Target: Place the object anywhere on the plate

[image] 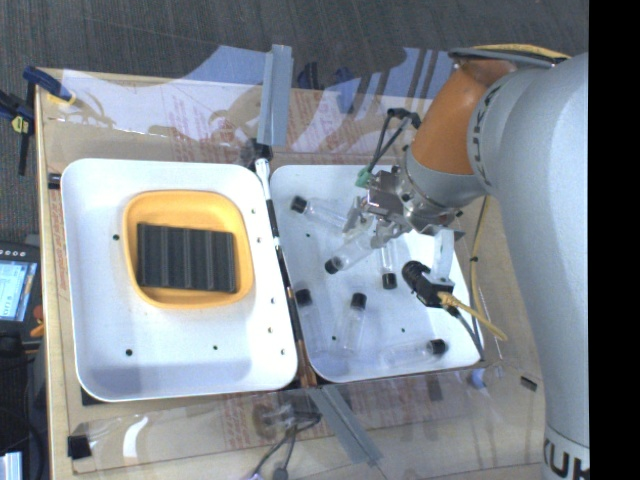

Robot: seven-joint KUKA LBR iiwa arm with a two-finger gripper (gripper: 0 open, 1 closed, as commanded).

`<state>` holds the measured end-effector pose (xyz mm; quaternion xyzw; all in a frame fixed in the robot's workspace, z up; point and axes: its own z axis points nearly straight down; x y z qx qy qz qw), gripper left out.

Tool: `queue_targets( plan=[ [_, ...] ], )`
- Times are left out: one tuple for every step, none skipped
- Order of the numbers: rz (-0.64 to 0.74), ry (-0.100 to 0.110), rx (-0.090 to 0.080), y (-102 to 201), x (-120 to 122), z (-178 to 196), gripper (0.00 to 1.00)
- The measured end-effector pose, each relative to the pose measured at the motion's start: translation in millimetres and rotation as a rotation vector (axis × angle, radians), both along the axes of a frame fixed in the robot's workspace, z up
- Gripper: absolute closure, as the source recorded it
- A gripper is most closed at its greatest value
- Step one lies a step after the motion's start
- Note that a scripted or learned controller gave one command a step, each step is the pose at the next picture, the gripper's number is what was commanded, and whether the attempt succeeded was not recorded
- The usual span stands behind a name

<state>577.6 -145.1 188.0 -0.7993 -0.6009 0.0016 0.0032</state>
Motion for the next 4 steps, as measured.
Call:
queue_targets(
  plan=[
    [0.069,-0.004,-0.002,30.1,11.2,69.8,1.00],
    [0.227,-0.006,-0.002,46.7,31.1,68.8,1.00],
    [0.569,-0.002,0.001,60.0,57.2,13.7,1.00],
    [0.821,-0.003,0.001,85.2,49.2,24.0,1.00]
  ],
)
